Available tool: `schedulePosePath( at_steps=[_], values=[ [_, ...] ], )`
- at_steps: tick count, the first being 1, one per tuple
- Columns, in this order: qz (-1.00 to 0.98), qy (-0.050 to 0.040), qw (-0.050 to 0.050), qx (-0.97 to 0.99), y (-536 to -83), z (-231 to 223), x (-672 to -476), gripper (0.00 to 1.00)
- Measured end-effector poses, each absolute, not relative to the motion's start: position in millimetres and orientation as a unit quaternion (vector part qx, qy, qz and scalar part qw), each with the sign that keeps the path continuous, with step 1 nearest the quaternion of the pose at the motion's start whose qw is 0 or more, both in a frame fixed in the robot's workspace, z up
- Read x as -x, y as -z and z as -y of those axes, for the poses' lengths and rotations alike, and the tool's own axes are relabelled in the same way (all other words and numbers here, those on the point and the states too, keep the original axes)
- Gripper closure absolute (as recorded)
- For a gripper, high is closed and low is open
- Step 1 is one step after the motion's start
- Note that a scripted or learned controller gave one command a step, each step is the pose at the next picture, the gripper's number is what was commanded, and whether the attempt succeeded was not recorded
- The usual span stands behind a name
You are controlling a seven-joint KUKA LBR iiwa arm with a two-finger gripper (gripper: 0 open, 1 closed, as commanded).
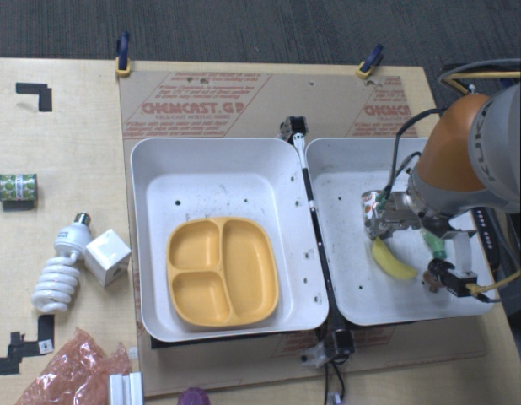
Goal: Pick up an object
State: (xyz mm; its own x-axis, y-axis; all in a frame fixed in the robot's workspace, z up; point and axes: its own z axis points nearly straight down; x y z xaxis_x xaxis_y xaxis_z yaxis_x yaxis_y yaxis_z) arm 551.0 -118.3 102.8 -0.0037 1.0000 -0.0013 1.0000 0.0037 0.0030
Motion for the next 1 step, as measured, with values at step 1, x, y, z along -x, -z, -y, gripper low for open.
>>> schedulePosePath(
  at_steps=[1],
  values=[
    [-0.707,-0.0001,0.001,-0.707,-136.9,130.6,-547.2,1.0]
  ],
)
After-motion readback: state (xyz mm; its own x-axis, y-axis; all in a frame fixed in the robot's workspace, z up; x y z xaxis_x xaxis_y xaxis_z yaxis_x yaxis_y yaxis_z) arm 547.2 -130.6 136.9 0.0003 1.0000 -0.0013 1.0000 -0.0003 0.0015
